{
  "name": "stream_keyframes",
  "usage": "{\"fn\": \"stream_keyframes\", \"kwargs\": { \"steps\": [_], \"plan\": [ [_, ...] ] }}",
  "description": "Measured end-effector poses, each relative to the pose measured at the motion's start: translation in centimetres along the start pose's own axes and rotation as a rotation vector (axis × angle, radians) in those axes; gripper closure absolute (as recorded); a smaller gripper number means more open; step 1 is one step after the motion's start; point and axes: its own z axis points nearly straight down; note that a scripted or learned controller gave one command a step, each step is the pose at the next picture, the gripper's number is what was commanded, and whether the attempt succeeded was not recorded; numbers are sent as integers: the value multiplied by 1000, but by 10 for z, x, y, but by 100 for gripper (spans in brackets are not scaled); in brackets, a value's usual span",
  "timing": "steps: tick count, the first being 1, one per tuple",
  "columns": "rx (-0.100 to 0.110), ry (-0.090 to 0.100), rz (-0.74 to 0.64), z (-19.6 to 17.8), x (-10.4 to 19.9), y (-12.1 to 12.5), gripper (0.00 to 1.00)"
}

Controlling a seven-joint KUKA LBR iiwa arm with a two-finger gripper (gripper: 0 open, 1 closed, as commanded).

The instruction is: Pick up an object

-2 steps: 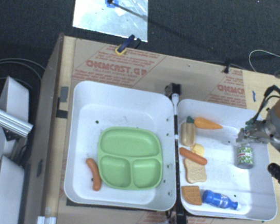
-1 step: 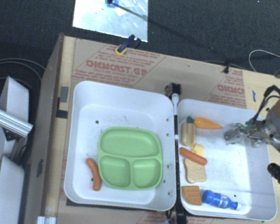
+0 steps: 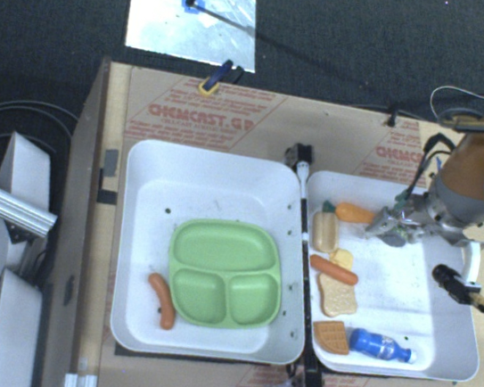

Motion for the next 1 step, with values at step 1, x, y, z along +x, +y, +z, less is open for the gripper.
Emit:
{"fn": "stream_keyframes", "kwargs": {
  "steps": [1],
  "plan": [
    [12,-9,3,-1,74,25,0]
  ]
}}
